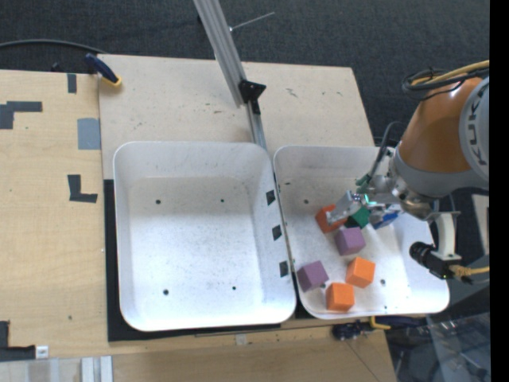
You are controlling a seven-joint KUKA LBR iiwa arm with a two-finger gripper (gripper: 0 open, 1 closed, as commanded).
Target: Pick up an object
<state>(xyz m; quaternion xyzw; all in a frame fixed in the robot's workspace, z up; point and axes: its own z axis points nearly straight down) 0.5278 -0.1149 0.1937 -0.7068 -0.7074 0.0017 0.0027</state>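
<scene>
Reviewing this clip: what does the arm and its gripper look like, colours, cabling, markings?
The arm has a rounded orange band over a grey wrist section, with dark lettering partly visible at the frame's edge. Yellow and black cables loop over its top. The gripper is a small metallic assembly with green and blue parts.

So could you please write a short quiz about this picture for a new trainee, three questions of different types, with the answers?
1. True or false: the loose coloured blocks all lie in the shallow white bin on the right of the camera view.
2. How many orange foam cubes lie near the front edge of that bin?
3. Multiple choice: which block lies closest to the pincer? A) the purple foam cube by the divider B) the red block C) the front orange cube

Key
1. True; they are red, purple and orange.
2. Two: the front one and another orange cube.
3. B; a second purple cube lies just below the pincer.
</scene>
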